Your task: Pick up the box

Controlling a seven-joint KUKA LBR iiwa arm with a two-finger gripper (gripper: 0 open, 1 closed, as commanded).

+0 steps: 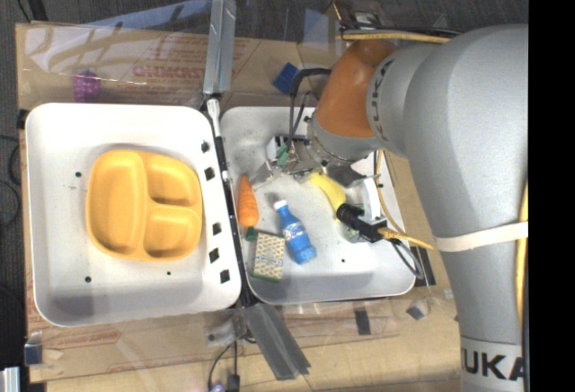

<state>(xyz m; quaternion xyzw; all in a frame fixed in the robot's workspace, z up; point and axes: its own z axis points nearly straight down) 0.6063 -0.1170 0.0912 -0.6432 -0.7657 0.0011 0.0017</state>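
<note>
The box (268, 256) is a small flat carton with a green and tan pattern, lying near the front left corner of the right bin (314, 287). My gripper (289, 156) reaches down into the back part of that bin, well behind the box and apart from it. The grey arm with its orange band (349, 98) hangs over the gripper and hides much of it.
In the right bin, a carrot (247, 202) lies by the left wall, a blue bottle (294, 232) in the middle and a banana (331, 191) to the right. A yellow divided tray (144, 201) sits in the left bin (54, 291).
</note>
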